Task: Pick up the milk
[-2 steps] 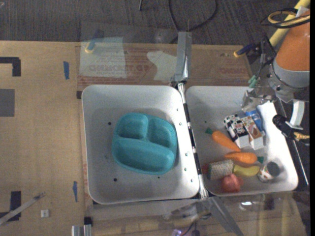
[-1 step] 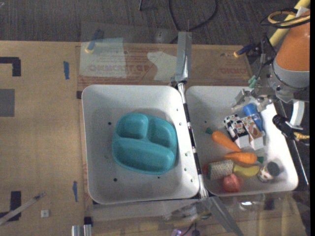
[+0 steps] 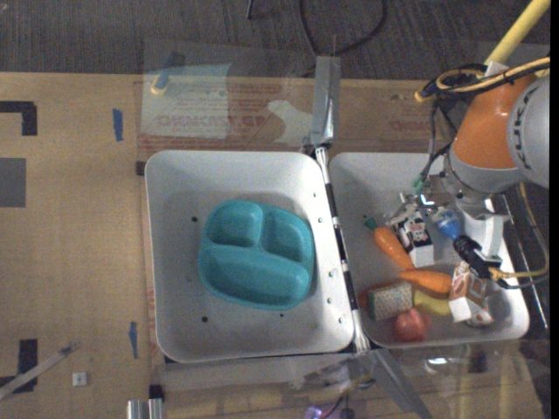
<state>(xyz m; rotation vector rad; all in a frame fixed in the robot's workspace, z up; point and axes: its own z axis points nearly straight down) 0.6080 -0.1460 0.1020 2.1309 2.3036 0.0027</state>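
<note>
- My arm (image 3: 515, 138) comes in from the right and hangs over the back half of the right bin (image 3: 349, 182), orange band uppermost.
- My gripper (image 3: 417, 212) sits low over the clutter in that bin, near its middle; from this slant I cannot tell what state it is in, and I see nothing clearly grasped.
- The milk (image 3: 416, 236) — a small white carton with dark print — lies in the right bin just under and in front of my gripper; whether we touch I cannot tell.
- An orange carrot (image 3: 392, 245) lies slantwise just left of the milk, and a second carrot (image 3: 430, 279) lies nearer the front, behind the yellow piece.
- A blue-capped item (image 3: 448, 226) sits just right of the milk, close to my wrist.
- Along the front of the right bin: a green-and-tan sponge (image 3: 390, 300), a red apple (image 3: 410, 325) just in front of it, a yellow piece (image 3: 431, 303) beside them, and a brown-and-white packet (image 3: 463, 293) toward the right corner.
- The left bin (image 3: 175, 234) holds a teal divided tray (image 3: 257, 253) — three compartments, lying flat near the middle.
- Both bins rest side by side on the brown surface (image 3: 70, 234).
</note>
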